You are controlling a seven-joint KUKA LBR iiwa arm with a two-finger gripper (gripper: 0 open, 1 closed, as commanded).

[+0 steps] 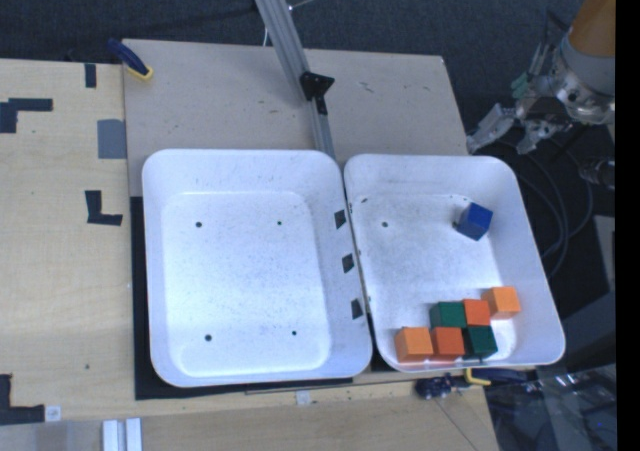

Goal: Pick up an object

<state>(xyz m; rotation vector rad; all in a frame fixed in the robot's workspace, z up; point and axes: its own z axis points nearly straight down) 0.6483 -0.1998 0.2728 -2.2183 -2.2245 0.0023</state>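
Block cluster: orange and green blocks (458,327) packed touching one another at about 5 o'clock inside the right bin, against its near wall; one orange block (503,300) sits at the cluster's 2 o'clock end, another orange block (413,342) at its 8 o'clock end.
Blue block: a single blue block (474,220) lies alone at about 1 o'clock in the right bin, well apart from the cluster, tilted on the sloping wall.
Right bin: shallow white bin (400,239) touching the left bin along their shared edge.
Left bin: shallow white bin (240,269), speckled floor with four small dark dots.
Bench: pale wooden bench (60,259) with dark tape marks at 9 o'clock.
Metal rail: a grey rail (283,34) runs from 12 o'clock down to the seam between the bins.
Arm: grey arm with orange band (598,14) at 2 o'clock of the view, beyond the right bin.
Hand: hand (520,119) hangs outside the right bin's far corner, above no block; whether its fingers are apart or together cannot be told, and nothing is seen between them.
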